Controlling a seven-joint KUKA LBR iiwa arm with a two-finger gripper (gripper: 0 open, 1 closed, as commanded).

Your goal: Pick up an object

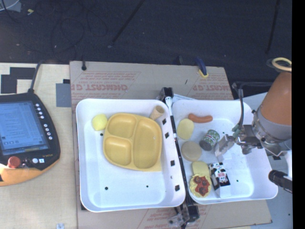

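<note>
My gripper (228,146) hangs low over the middle of the right bin (257,190), just right of a small green-labelled can (209,140). Nothing shows held in it. Around it lie an orange sausage (200,118), a pale yellow lemon-like fruit (185,128), a tan round biscuit (191,151), a yellow piece with red topping (200,182) and a small black-and-white cow-patterned carton (219,175) just below the gripper. The grey arm with its orange band (281,99) comes in from the right.
The left bin (124,194) holds a yellow divided plate (132,141), a small yellow ball (99,122) and a tan cone (157,112) at its far right corner. A tablet pendant (24,132) lies on the bench to the left.
</note>
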